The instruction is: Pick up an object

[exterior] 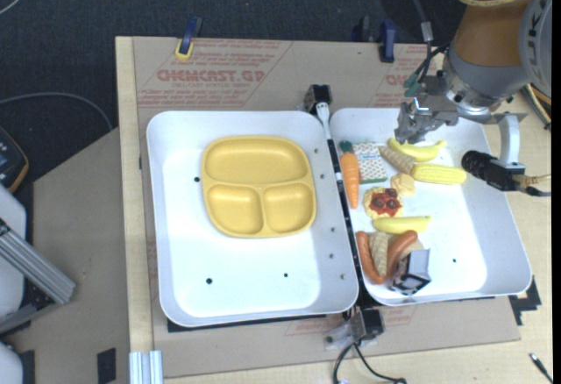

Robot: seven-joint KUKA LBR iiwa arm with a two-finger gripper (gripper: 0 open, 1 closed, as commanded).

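Over the right bin's (491, 273) far end, the tool (415, 130) is hanging just above a toy banana (415, 150). The banana is lying directly beneath it, long axis running left to right. Whether it is spread or pressed together cannot be told.

yellow banana (417, 149) right under the grey gripper (415, 124), yellow corn (438, 174) just past it, orange carrot (350, 178) off to its left. Further left, a pale yellow divided tray (258, 184) sits in a white bin (166, 224).

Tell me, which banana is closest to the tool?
The upper banana, curving right under the tool. The other banana lies lower, past the corn.
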